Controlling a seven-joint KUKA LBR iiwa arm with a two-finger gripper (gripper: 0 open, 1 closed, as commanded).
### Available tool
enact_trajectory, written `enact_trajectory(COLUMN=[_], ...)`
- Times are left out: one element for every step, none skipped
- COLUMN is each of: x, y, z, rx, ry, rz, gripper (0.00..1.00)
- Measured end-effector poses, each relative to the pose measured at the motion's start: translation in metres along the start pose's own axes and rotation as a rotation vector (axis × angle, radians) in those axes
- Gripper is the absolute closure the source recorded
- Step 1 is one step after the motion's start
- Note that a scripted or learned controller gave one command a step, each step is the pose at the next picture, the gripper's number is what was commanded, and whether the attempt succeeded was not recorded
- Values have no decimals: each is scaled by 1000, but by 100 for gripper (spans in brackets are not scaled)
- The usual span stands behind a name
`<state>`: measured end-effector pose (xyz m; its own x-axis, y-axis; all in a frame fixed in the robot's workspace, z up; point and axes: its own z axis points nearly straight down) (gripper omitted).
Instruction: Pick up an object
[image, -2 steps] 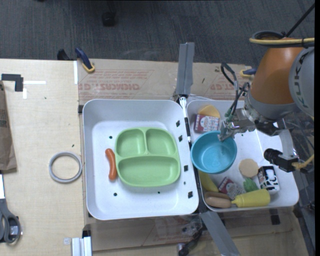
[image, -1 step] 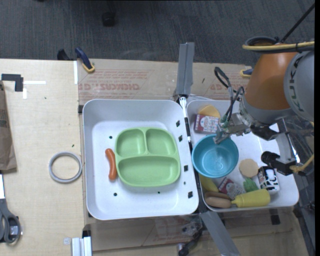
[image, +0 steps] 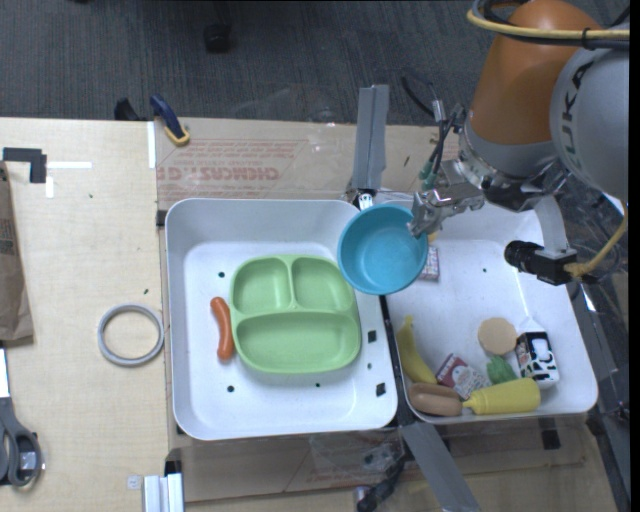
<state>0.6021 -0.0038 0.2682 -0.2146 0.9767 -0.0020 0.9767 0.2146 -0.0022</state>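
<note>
Gripper (image: 420, 222) position is my first check: it sits at the right rim of the blue bowl (image: 380, 250), and I read its jaws as clamped on that rim — one finger appears to lie inside the wall and one outside, though the fingertips are small in the camera view. The blue bowl is my landmark for everything else. It hangs tilted over the divide between the two bins, its left part above the left bin (image: 185, 320) and its right part above the right bin (image: 500, 270), and it seems to be off the floor, so I judge the task to be in its lift-and-carry step, with the grasp already made. Down and left of the bowl lies the green divided plate (image: 295, 315), and further left of that an orange sausage (image: 222, 328). Below and right of the bowl a cluster rests — a banana (image: 412, 352), a hot dog (image: 435, 402), a yellow corn-like piece (image: 505, 396) and a round tan disc (image: 497, 335). For the next move I would call for a steady vertical raise, since a rim pinch on a tilted bowl is likely to slip or swing, and I would confirm that the bowl rises with the fingers before any sideways travel.
</note>
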Motion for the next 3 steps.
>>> enact_trajectory(x=[0,-45,-81], y=[0,-44,-96], z=[0,78,169], rx=[0,1,1], ry=[0,1,2], rz=[0,-95,-165], gripper=[0,0,0])
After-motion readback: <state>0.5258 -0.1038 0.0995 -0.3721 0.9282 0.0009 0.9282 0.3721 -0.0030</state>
